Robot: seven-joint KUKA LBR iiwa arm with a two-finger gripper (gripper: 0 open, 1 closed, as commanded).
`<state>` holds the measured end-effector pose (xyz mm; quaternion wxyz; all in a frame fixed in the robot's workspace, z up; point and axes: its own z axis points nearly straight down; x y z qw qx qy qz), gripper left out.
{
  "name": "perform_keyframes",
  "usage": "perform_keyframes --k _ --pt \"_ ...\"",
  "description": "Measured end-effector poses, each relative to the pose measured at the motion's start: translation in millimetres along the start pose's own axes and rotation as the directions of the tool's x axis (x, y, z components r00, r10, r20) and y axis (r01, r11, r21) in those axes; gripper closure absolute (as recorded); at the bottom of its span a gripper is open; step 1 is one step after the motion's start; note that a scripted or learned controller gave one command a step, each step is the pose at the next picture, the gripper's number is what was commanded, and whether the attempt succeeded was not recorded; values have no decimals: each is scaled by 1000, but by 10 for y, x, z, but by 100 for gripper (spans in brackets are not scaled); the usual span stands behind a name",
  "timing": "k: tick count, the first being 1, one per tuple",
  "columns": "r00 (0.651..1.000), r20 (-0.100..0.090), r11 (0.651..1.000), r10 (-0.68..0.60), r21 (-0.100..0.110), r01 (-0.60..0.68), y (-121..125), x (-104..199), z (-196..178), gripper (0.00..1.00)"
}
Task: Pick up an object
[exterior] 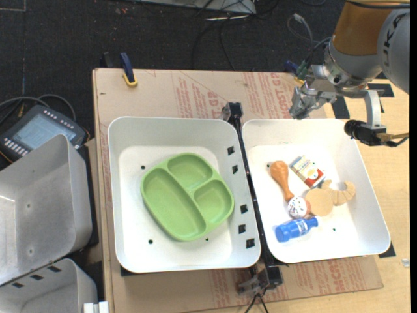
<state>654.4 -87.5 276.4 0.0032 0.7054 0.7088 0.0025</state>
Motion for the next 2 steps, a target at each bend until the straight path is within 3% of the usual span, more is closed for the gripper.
perform_keyframes --k 1,2 --pt "1000 -2 1000 -3 10 3 -23 527 194 100" --pt "1000 -2 1000 -3 7 3 2 1038 167 100"
